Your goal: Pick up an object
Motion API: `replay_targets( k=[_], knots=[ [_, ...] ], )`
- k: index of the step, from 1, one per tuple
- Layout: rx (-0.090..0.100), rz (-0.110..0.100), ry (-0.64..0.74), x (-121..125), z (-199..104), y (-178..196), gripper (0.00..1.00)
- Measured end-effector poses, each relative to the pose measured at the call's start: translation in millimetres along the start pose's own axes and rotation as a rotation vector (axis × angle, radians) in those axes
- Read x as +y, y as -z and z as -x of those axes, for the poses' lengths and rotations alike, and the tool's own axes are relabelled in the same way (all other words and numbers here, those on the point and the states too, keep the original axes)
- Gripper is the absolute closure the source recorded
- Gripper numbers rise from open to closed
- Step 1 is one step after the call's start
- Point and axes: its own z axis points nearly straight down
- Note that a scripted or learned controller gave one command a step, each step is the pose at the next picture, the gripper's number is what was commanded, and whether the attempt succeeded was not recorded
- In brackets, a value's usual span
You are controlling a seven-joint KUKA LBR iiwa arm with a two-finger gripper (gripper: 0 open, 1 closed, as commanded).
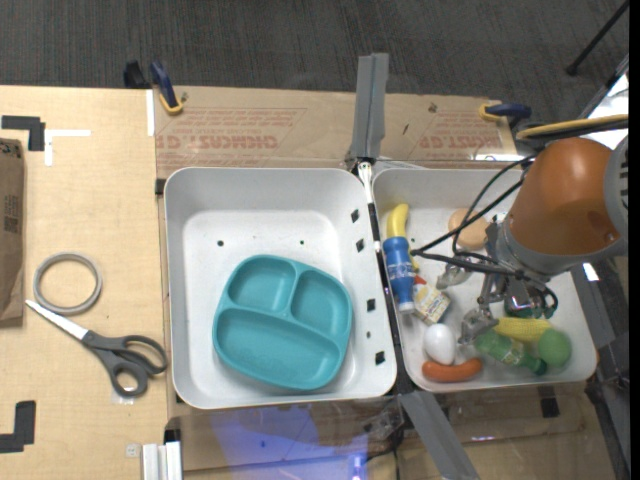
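Observation:
My gripper [492, 306] hangs low over the middle of the right bin [580, 363], under the orange band of the arm [560, 200]. Just below it lie a green toy vegetable [508, 351], a yellow piece [524, 328] and a green ball [554, 348]. A white egg [438, 343] and a red sausage [451, 370] sit to its left front. Further left are a small carton [432, 304], a blue bottle [400, 268] and a yellow banana [398, 218]. A peach-coloured object [470, 232] is partly hidden behind the arm's cables.
The left bin [190, 228] holds a teal divided plate [285, 320]. On the bench at far left lie scissors [105, 348] and a roll of tape [68, 282]. A grey divider post [370, 108] stands between the bins at the back.

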Motion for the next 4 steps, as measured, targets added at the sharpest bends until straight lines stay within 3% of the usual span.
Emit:
replay_targets(
  k=[1,2,4],
  knots=[
    [-0.004,-0.001,-0.205,15.7,93.6,0.8,0.0],
    [-0.004,-0.001,-0.209,2.8,92.5,1.0,0.0],
    [-0.001,0.0,-0.398,16.4,58.7,0.0,0.0]
  ],
)
